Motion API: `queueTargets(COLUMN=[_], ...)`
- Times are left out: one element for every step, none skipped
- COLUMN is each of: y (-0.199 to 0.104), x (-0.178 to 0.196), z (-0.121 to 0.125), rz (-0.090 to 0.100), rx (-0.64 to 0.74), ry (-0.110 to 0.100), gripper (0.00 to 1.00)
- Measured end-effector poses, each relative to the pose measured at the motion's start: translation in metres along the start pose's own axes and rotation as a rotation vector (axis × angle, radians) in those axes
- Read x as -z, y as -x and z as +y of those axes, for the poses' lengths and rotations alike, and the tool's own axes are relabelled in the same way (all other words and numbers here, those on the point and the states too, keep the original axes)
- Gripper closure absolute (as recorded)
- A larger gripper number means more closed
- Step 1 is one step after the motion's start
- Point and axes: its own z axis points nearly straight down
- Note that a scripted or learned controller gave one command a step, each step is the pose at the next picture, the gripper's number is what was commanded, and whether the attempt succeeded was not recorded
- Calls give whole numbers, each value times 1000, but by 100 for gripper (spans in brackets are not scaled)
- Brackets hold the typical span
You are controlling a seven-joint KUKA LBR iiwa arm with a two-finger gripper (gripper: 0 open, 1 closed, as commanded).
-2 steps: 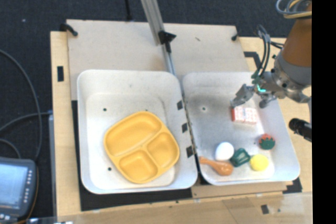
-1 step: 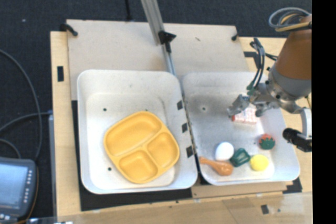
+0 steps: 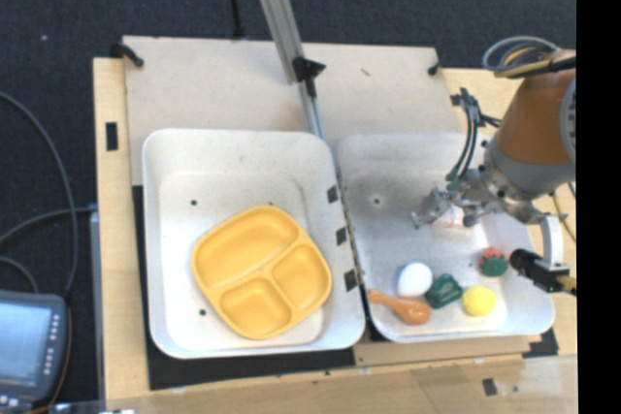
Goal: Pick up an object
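A light brown wooden table (image 3: 213, 82) holds two shallow white bins side by side. The left white bin (image 3: 165, 170) holds a yellow plastic plate with three sections (image 3: 260, 270), which lies in the near half of the bin. A slanted grey metal pole (image 3: 277, 5) stands at the far side of the table, between the two bins.

The right white bin (image 3: 378, 170) holds several small things along its near edge. From left to right they are an orange plastic spoon (image 3: 403, 306), a white egg-shaped ball (image 3: 414, 279), a dark green toy block (image 3: 444, 290), a yellow round ball (image 3: 478, 301) and a small red and green toy (image 3: 493, 262). The spoon lies just beside the white ball.

The gripper (image 3: 448, 210) is low in the right bin, on the far side of these toys. I cannot tell how it is set. The grey and orange arm (image 3: 534, 126) reaches in from the right.
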Motion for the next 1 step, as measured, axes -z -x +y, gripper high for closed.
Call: queueTargets(y=[0], x=[-63], z=[-2], rz=[1], rx=[0], ry=[-2], gripper=[0])
